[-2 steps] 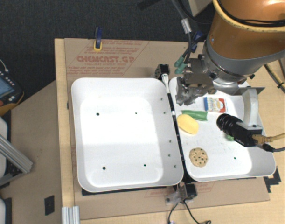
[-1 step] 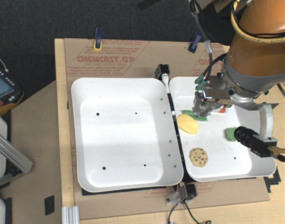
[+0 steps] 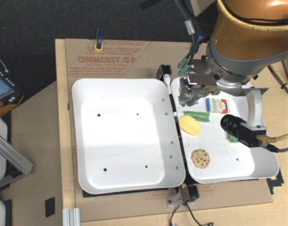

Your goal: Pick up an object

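Hovering end effector, round speckled cookie, smooth yellow lemon

Robot lab: arm, white bins.

cookie in right bin, left bin beside

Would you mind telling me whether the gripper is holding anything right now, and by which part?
It cannot be told: the gripper sits low in the right bin, just above the green object.
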Tool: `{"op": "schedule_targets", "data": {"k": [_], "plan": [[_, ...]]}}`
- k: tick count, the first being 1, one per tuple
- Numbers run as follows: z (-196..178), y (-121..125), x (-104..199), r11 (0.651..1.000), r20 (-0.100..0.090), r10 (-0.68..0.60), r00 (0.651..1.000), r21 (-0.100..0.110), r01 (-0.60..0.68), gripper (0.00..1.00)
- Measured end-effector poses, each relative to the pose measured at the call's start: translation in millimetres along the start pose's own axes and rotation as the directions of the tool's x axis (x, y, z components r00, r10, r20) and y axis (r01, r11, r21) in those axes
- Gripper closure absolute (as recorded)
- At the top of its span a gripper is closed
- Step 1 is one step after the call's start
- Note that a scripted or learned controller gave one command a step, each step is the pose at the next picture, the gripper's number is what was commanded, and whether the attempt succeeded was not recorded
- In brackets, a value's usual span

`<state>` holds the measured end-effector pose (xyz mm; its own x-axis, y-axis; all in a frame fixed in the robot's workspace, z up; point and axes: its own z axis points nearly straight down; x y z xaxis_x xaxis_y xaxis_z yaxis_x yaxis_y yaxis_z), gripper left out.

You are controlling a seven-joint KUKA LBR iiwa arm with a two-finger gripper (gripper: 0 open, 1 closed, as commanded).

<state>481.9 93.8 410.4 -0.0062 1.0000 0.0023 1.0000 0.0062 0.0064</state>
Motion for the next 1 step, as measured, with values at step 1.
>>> {"op": "schedule_targets", "data": {"k": [1], "plan": [[22.0, -3.3, -59.3, 1.0, 0.003, 0.012, 1.0, 0.01, -0.012, 1.0]]}}
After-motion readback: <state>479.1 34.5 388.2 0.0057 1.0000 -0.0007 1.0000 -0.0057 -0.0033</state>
